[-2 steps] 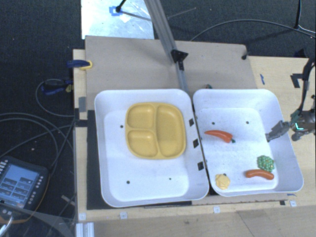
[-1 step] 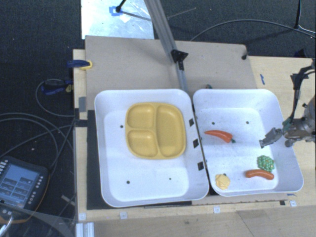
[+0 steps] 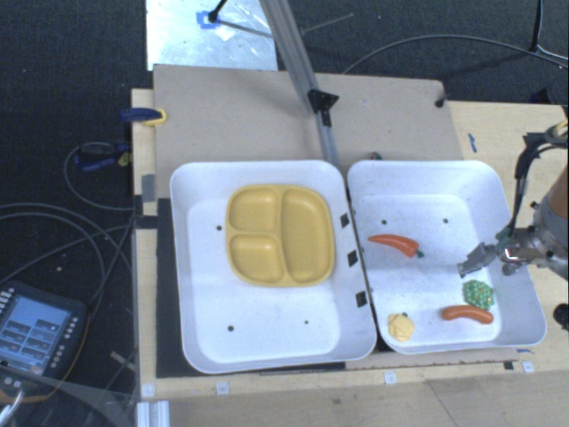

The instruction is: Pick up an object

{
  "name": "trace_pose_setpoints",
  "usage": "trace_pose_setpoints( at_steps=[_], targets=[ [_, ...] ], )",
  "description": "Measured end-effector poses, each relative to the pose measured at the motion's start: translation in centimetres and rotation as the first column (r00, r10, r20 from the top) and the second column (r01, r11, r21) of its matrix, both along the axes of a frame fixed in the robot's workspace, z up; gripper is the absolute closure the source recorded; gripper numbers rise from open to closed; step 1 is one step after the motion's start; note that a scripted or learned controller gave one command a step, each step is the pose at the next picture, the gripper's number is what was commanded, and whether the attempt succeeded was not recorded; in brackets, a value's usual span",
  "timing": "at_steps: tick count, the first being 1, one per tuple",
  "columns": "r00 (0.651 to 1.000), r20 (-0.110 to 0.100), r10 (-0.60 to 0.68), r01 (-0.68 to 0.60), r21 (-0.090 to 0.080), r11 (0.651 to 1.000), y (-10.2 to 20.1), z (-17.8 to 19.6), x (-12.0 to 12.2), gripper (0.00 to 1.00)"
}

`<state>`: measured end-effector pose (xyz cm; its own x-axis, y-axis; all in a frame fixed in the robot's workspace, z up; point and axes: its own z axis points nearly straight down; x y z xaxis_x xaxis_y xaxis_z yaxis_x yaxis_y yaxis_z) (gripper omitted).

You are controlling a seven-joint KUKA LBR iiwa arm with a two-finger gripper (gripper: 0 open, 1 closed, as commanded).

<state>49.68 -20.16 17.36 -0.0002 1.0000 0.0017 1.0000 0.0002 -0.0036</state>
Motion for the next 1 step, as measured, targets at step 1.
trace_pose_setpoints(
  at_steps=[1],
  targets=[
    [1.0,-0.001,0.0,0.0,0.001,1.0,0.29,-5.4,0.94,0.0]
  ],
)
